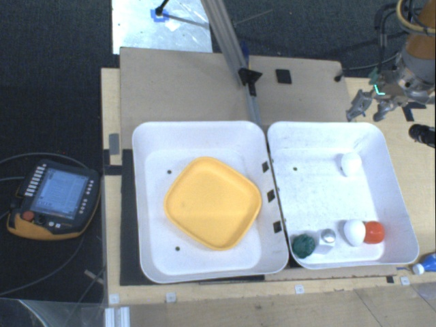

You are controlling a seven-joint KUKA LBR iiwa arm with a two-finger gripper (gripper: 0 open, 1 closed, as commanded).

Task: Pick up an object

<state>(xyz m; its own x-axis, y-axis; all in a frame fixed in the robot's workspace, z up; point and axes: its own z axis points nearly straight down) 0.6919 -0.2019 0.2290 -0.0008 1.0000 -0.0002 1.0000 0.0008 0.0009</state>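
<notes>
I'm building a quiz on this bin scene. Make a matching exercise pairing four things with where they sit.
Things:
1. yellow plate
2. white ball
3. green object
4. gripper

Places:
A. right bin, near left corner
B. above the right bin's far right corner
C. left bin
D. right bin, alone toward the far right

Pairs: 1-C, 2-D, 3-A, 4-B

My arm (417, 19) runs off the right edge, so only its wrist shows. A blue thing (424, 266) at the lower right is cut off, too small to name.
</notes>
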